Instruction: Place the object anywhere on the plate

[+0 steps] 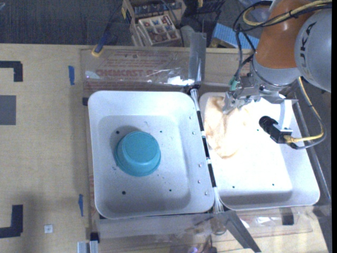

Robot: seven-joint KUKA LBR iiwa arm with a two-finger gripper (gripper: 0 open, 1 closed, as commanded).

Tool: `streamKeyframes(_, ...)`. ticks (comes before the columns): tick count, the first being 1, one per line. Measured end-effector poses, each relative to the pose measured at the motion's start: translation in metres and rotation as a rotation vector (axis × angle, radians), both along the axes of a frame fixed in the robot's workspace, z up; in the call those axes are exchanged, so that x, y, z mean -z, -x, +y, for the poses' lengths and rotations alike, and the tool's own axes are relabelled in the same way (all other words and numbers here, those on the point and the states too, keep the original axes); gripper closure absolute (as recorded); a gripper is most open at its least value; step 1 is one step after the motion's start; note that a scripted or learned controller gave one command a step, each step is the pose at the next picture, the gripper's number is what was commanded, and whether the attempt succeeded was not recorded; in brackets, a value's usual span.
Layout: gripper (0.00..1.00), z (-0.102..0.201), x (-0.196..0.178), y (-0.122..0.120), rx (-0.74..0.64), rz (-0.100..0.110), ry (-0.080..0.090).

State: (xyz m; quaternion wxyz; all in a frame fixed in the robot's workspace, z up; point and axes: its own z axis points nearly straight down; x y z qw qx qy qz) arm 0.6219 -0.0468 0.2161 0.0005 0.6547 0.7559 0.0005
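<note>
Cloth [221,130] in right bin [274,194]

Arm [310,41]: grey rounded casing, black lettering partly visible, broad orange band [279,33] above wrist. Black and yellow cables [274,12] loop alongside. Small black cylindrical fitting [271,128] on yellow lead.

Single fixed camera above bench [42,141], slanted down, seemingly mid-distance.
</note>
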Motion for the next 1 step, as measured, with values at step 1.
streamKeyframes(1, 1.00, 0.0004, -0.0087, -0.0009, -0.001, -0.002, 0.001)
